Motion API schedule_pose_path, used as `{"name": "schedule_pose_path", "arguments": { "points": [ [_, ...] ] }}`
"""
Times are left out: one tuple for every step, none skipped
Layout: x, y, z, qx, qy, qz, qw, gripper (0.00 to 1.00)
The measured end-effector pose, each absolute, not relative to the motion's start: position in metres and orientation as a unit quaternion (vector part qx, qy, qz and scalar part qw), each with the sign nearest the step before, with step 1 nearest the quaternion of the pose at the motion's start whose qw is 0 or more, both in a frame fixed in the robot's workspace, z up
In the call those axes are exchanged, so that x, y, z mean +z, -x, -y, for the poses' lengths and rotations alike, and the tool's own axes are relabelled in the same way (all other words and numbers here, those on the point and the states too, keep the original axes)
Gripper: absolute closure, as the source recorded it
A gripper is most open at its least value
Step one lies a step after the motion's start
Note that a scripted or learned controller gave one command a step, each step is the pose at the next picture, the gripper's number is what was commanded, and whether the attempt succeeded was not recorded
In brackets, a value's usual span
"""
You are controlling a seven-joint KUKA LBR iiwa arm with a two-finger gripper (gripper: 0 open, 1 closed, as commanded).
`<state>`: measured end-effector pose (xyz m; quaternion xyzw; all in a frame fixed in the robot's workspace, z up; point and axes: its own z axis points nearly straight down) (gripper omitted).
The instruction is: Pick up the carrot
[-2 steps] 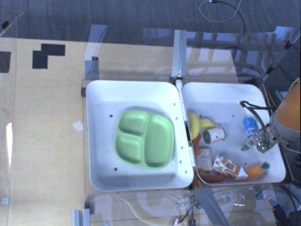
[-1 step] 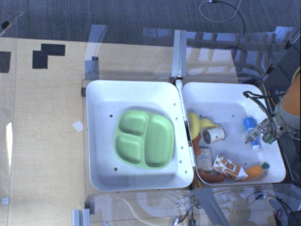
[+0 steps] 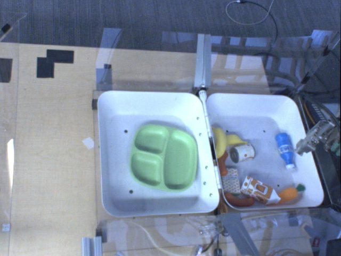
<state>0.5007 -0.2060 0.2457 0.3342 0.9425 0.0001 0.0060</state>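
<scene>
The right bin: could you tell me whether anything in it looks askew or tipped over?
Mildly. The can, blue bottle and carton all lie on their sides, jumbled against the carrot. Nothing looks spilled.

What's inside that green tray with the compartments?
Nothing that I can see: the green tray sits in the left bin with three bare compartments. Whatever lies under it is covered.
</scene>
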Motion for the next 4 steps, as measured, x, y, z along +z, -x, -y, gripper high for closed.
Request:
{"name": "schedule_pose_path", "arguments": {
  "points": [
    [0.258, -0.503, 0.205, 0.0005, -0.334, -0.943, 0.011, 1.00],
    [0.090, -0.492, 0.182, 0.0015, -0.455, -0.891, 0.008, 1.00],
    [0.091, -0.493, 0.206, -0.0008, -0.162, -0.987, 0.010, 1.00],
    [0.103, -0.496, 0.205, -0.0009, -0.162, -0.987, 0.015, 1.00]
  ]
}}
